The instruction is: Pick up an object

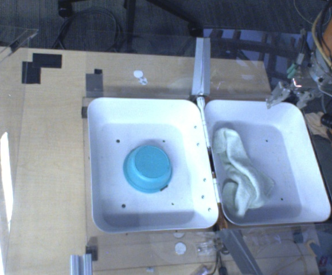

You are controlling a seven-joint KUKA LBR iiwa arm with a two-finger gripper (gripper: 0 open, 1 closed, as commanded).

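Gripper: fingers spread, holding nothing, hovering over the top right corner of the right bin. Cloth: crumpled against that bin's left wall. Bowl: blue, upside down, mid left bin. Advice: descend on a raised cloth fold, pinch deep.

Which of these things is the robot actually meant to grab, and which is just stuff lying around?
For the job: blue bowl in the left bin; white cloth in the right bin; gripper above the right bin's far edge.

Just lying about: small white discs and black tape on the bench.
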